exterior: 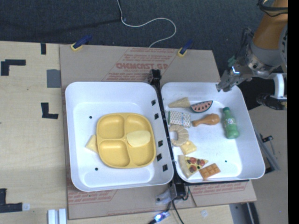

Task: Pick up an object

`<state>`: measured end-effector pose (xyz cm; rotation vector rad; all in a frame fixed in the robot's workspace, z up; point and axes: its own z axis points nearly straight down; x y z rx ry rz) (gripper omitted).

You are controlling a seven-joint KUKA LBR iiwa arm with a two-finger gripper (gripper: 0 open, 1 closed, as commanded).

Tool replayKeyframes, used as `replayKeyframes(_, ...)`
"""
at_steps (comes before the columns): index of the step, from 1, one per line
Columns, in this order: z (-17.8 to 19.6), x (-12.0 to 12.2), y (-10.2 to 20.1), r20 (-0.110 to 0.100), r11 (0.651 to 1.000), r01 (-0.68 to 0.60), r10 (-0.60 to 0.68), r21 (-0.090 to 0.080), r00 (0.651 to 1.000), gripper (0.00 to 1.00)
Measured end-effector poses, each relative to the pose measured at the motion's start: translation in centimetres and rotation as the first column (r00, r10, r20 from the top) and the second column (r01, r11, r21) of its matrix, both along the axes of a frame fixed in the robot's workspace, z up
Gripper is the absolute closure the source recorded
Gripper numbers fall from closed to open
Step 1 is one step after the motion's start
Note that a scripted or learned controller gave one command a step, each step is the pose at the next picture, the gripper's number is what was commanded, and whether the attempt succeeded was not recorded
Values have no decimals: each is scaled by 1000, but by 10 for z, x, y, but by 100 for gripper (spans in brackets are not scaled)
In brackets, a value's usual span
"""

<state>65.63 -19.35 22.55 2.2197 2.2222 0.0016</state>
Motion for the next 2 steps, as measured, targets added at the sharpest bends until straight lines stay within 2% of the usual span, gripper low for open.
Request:
replayKeyframes(1,6,-18,53,-3,1000,-4,4,1,1000,100)
replayKeyframes(2,-6,-20,110,-4,1000,-6,6,2,1000,100)
